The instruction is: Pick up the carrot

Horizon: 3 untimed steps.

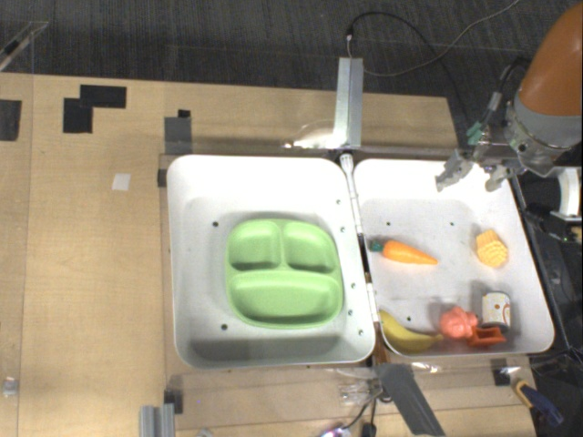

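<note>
An orange carrot [406,253] with a small green top lies on its side at the left of the right bin [428,209], its tip pointing right. My gripper [471,174] hangs above the bin's far right part, up and to the right of the carrot and well apart from it. Its two fingers [448,177] are spread, with nothing between them.
In the right bin lie a yellow corn piece [492,248], a banana [406,333], a pink and orange toy [463,325] and a small white block [496,309]. The left bin [196,235] holds a green divided plate [283,272]. A metal post [350,103] stands behind the bins.
</note>
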Available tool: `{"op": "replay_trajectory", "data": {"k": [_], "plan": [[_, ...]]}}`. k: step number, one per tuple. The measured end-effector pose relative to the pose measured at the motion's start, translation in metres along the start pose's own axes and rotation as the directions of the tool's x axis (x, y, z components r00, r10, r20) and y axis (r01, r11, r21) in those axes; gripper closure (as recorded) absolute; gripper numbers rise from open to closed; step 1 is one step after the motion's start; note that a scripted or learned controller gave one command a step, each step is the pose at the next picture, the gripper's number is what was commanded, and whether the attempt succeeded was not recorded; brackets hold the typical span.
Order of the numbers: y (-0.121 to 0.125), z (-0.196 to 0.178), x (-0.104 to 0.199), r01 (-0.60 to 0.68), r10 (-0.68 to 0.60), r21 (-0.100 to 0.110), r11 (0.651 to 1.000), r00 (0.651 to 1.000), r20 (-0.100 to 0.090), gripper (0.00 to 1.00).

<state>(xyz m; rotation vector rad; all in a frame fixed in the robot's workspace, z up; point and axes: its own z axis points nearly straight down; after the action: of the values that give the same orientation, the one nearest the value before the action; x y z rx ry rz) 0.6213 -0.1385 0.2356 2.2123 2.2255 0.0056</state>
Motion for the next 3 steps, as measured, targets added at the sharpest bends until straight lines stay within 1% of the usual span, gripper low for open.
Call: {"op": "replay_trajectory", "data": {"k": [1, 2, 3], "plan": [[0.037, -0.082, 0.023, 0.001, -0.001, -0.003, 1.0, 1.0, 0.001, 0.0], [-0.023, 0.054, 0.027, -0.014, 0.014, 0.002, 1.0, 1.0, 0.0, 0.0], [-0.031, 0.129, -0.014, 0.122, -0.122, 0.0, 0.993, 0.993, 0.0, 0.0]]}}
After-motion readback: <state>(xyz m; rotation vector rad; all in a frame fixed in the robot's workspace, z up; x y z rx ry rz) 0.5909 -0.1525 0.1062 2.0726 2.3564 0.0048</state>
